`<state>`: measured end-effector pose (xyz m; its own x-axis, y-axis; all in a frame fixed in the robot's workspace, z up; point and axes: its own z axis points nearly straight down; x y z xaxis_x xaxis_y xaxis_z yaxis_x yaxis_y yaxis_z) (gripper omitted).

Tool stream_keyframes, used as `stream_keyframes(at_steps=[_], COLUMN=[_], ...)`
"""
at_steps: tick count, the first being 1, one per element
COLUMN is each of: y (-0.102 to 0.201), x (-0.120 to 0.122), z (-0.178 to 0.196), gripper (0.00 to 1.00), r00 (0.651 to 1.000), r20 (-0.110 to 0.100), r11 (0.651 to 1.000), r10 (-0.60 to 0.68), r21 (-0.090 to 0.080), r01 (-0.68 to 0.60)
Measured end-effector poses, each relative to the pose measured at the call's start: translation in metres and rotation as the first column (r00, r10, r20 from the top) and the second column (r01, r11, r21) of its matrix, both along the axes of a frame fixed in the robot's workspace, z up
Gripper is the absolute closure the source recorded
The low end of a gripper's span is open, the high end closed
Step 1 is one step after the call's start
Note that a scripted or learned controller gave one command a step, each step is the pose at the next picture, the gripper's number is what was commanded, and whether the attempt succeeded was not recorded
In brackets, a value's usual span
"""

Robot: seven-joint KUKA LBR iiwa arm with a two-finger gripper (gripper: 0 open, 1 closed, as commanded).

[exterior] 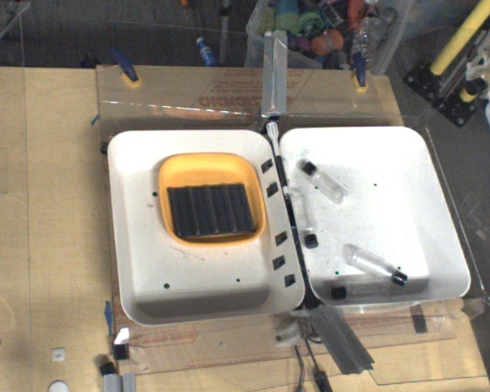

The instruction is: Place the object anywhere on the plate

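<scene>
Orange plate (170, 170) with a dark ridged insert sits in the left bin (131, 219), while several clear tubes with black caps lie in the right bin (416, 178), one near (322, 181) its upper left, another (374, 265) towards its front edge. With the hand out of sight I cannot tell its state or how any tube lies relative to it; nothing is on the plate yet, so the step is probably picking one tube, best gripped across its middle, then carried over the divider and set on the insert

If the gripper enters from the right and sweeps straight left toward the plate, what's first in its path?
Likely the upper clear tube in the right bin, then the divider before the plate; height is unclear.
</scene>
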<state>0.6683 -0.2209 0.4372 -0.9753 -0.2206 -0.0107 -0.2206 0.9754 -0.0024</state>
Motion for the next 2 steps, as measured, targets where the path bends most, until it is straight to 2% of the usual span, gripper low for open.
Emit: stream_keyframes(at_steps=[1, 2], y=[-0.0006, -0.0006], x=[-0.0002, -0.0002], z=[0.0001, -0.0001], gripper=[1.00, 1.00], r00=[0.972, 0.828], r20=[0.000, -0.001], r11=[0.972, 0.828], r10=[0.236, 0.561], r21=[-0.002, -0.005], r01=[-0.236, -0.561])
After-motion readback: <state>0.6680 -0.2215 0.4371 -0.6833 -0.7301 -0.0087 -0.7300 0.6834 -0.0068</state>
